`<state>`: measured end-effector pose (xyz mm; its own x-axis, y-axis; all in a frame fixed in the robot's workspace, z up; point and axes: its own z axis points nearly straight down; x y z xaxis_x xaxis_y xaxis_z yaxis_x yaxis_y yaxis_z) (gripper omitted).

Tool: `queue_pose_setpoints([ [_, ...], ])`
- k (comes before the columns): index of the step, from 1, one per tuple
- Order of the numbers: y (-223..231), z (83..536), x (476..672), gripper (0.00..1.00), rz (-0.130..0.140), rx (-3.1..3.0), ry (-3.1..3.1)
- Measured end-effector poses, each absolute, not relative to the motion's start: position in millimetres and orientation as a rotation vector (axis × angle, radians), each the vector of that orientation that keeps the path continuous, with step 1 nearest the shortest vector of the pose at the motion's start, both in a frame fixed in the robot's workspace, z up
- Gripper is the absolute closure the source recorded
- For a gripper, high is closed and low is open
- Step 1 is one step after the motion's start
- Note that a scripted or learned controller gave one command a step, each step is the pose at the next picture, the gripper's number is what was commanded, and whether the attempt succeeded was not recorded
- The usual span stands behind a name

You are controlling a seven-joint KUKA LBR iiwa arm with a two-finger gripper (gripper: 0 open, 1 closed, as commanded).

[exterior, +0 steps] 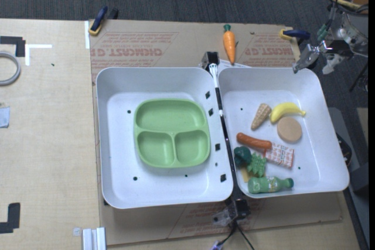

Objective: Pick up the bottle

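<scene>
The bottle (269, 185) lies touching broccoli (250, 161), near a carton (280, 155); the gripper (314, 60) hovers apart, open.

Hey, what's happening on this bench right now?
A robot arm is set to pick up the bottle, which lies on its side near the front edge of the right bin among toy foods. The gripper hovers past that bin's far right corner, nowhere near the bottle. A green tray sits in the left bin.

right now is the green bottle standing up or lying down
Lying down. The green bottle rests on its side on the right bin's floor, cap toward the view's right, beside the broccoli.
</scene>
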<state>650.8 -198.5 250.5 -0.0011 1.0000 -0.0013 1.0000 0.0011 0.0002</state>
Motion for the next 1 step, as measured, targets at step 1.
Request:
queue_pose_setpoints([
  [1,-198.5,260.3,651.3,1.00,-0.002,2.215,2.223],
])
